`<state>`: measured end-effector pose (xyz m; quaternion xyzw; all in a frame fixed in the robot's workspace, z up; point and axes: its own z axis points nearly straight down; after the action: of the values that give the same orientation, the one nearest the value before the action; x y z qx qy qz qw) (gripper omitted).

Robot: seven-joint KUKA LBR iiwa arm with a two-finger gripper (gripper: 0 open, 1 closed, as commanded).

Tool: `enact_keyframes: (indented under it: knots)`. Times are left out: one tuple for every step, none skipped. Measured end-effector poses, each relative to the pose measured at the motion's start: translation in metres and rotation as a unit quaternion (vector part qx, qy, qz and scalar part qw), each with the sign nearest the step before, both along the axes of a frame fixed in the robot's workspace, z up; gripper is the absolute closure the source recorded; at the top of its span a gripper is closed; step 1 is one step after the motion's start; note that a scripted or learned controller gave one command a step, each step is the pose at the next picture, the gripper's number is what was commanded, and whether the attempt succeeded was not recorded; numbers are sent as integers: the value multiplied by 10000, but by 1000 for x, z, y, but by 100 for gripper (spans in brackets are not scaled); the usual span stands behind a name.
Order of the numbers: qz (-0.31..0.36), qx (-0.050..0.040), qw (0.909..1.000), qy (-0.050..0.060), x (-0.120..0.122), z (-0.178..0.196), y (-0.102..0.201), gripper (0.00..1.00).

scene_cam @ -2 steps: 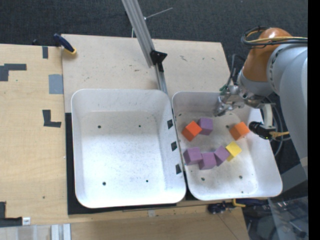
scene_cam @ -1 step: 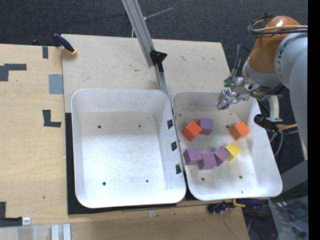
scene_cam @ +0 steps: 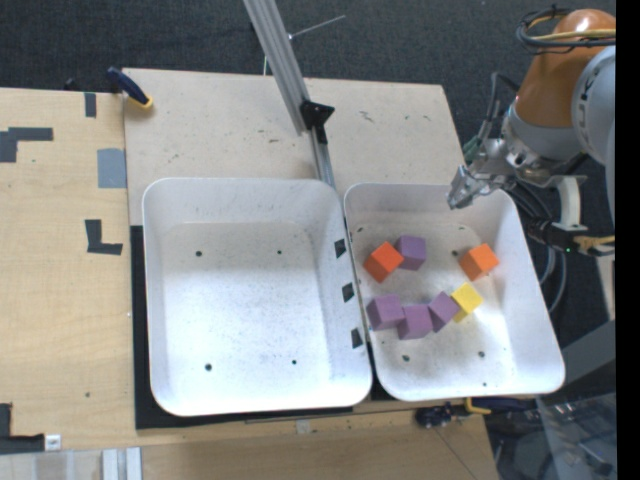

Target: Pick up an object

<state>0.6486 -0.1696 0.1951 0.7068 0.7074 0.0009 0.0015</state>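
Over the right bin's (scene_cam: 520, 268) far rim hangs the gripper (scene_cam: 462, 196); can't tell its state. Blocks (scene_cam: 415, 318) cluster mid-bin, near corner looks bare.

Count: 2 bins (scene_cam: 240, 193) (scene_cam: 520, 238); 4 purple blocks (scene_cam: 411, 251) (scene_cam: 384, 311) (scene_cam: 415, 321) (scene_cam: 443, 310), 2 orange (scene_cam: 384, 260) (scene_cam: 479, 260), 1 yellow (scene_cam: 466, 298). Total 7 blocks.

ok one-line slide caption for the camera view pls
Two-finger gripper above the far rim of the right white bin, which holds two orange cubes, four purple blocks and a yellow cube.
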Motion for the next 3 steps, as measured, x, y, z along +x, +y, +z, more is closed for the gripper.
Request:
enact_keyframes:
  knots:
    - [1,0,10000,19,1,60,0,100]
    - [27,10,10000,23,4,65,59,100]
    - [23,7,10000,29,7,54,104,100]
